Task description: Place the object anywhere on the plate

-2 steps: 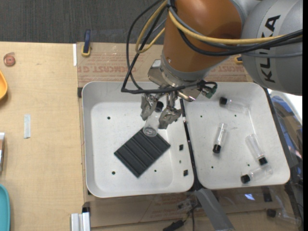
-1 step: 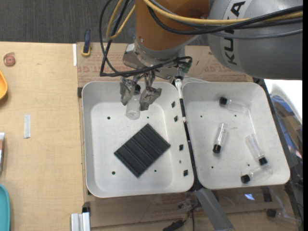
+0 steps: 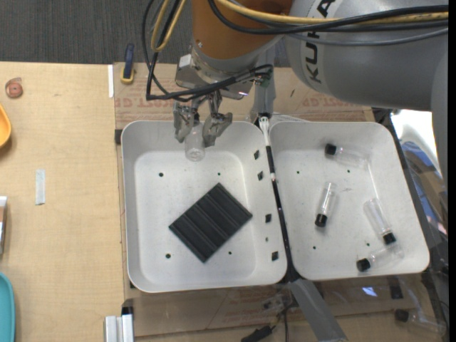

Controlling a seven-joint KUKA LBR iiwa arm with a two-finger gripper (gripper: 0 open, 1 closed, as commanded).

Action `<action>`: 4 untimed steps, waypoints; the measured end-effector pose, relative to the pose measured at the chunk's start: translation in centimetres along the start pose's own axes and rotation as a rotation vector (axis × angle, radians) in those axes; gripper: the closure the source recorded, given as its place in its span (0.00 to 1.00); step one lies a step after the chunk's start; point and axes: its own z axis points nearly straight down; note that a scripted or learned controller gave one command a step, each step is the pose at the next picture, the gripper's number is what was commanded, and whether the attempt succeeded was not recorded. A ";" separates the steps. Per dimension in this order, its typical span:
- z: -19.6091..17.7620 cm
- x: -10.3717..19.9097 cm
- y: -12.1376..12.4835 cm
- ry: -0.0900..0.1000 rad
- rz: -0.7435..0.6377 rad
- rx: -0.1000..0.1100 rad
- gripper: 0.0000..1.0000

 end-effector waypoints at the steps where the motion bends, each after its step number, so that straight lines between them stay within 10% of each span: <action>1: -8.0 3.9 4.0 0.000 -0.315 -0.001 1.00; 2: -17.6 7.2 8.2 0.000 -0.611 -0.002 1.00; 3: -3.1 10.1 11.7 0.000 -0.909 -0.006 1.00; 4: 0.6 0.7 11.8 -0.002 -1.270 -0.007 1.00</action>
